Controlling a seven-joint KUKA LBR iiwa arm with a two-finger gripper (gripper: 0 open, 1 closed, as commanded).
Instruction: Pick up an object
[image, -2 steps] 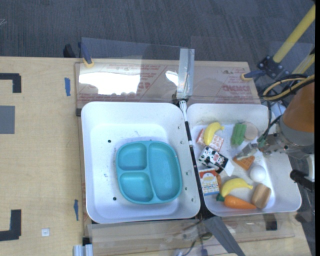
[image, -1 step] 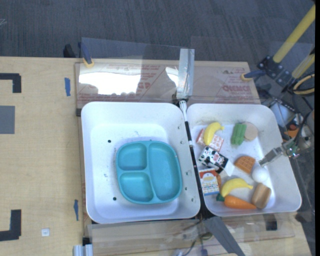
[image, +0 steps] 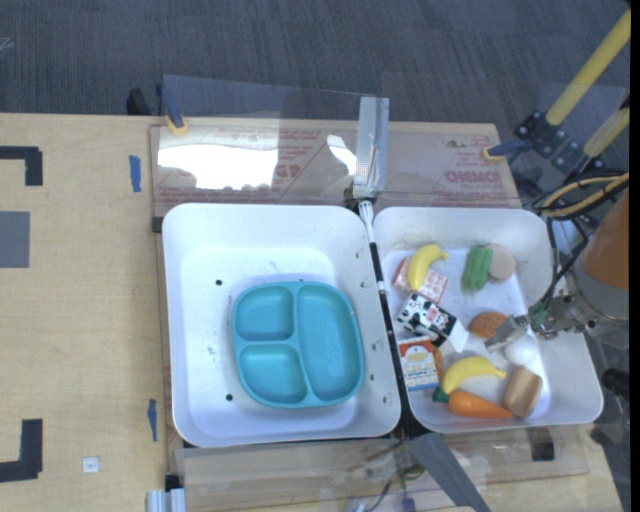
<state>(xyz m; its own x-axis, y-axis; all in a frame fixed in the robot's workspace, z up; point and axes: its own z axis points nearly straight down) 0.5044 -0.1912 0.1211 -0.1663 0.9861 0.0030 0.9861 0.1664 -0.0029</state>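
Camera view: the gripper (image: 512, 328) is seen low in the right bin (image: 575, 400), its finger state not discernible, with the white egg (image: 521, 351) lying just below-left of it, beside the bread roll (image: 523, 390).

bananas: two yellow ones in the right bin (image: 560, 250); one (image: 427, 264) near the top left, one (image: 472, 371) curved low in the middle
carrot (image: 478, 405): orange, lying flat just below the lower banana
cucumber (image: 477, 267): green, upright-lying near the top
bread roll (image: 522, 390): tan, beside the carrot's right end
cartons: black-and-white one (image: 427, 317) and orange one (image: 419, 364), by the left wall
egg (image: 521, 351): white, above the roll
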